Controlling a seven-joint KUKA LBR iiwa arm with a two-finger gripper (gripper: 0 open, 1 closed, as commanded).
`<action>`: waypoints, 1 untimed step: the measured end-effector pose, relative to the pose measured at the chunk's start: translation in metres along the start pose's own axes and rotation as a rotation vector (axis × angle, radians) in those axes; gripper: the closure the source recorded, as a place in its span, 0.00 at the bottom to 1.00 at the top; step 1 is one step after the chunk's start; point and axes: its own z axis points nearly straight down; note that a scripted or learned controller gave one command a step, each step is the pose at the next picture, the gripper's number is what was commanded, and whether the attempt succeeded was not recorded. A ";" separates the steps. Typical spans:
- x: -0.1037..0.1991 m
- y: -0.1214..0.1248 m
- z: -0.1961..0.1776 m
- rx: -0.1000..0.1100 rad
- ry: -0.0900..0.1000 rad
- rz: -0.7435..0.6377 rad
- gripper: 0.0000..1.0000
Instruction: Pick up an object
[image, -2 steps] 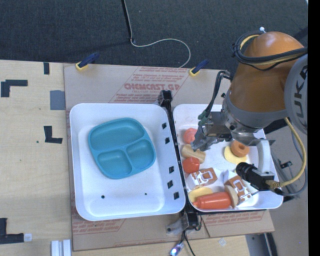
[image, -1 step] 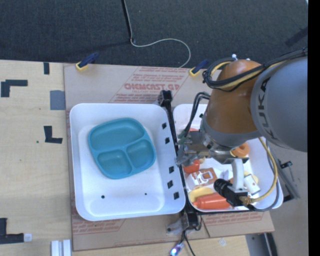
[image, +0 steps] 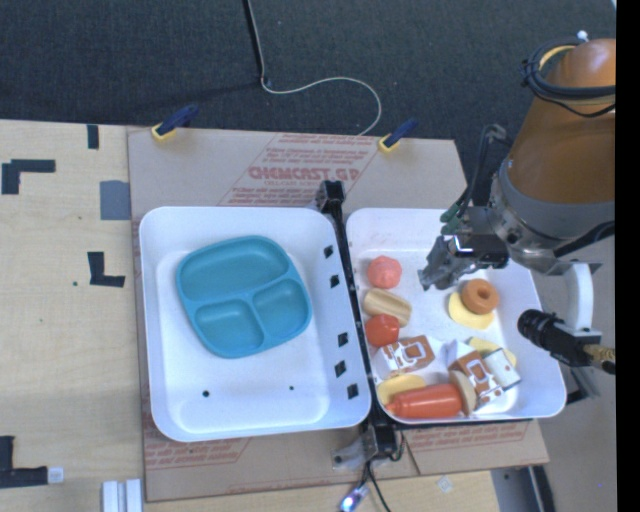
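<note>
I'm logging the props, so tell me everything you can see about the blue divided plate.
The blue divided plate is a light blue, plastic-looking tray with rounded corners and three compartments: one large, two smaller. It lies flat, turned at a slant, in the left white bin, resting on the bin's floor with no food on it.

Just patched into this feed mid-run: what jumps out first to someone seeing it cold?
The big blue divided plate lying alone in the left bin grabs the eye first. Next comes the right bin, crowded with small toy foods, among them a donut and a red sausage. The grey and orange arm enters from the right, its claw hanging over that clutter.
</note>
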 end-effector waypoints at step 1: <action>0.061 -0.005 0.126 0.025 0.002 -0.009 1.00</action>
